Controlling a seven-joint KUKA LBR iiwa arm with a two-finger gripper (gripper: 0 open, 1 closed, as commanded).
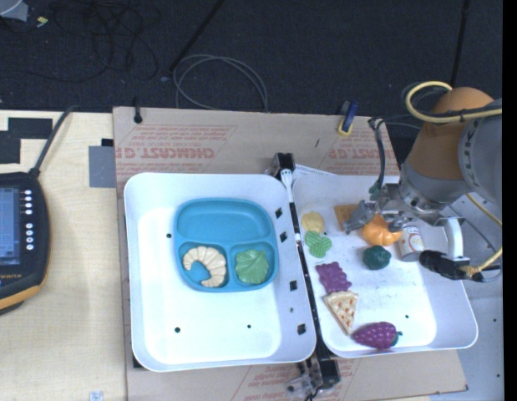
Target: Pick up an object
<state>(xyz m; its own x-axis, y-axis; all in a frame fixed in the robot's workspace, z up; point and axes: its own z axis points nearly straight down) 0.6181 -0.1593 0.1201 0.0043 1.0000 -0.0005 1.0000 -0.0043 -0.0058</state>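
1. The grey arm (458, 161) with its orange band reaches in from the right, and its gripper (377, 217) sits low over the upper part of the right bin (446, 324).
2. An orange toy fruit (380, 232) lies right at the fingertips, touching or just under them; whether it sits between the fingers or merely beside them cannot be told from this angle, and neither can how far apart the fingers stand.
3. Just below the orange fruit rests a dark green round piece (376, 258), and at the gripper's left edge an orange-tan flat piece (348, 215) (a cracker or slice, hard to tell) lies against the bin floor.
4. Along the right bin's left side, from top to bottom: a yellow piece (312, 222), a green leafy piece (318, 245), a purple bunch (331, 276), a pizza slice (342, 309) and a purple grape cluster (375, 335) near the lower rim.
5. The left bin (149, 307) holds a blue divided plate (220, 220); a croissant (205, 266) sits in its lower left compartment and a green lettuce piece (253, 266) in its lower right one.
6. A teach pendant (12, 236) lies on the bench, left of the bins.
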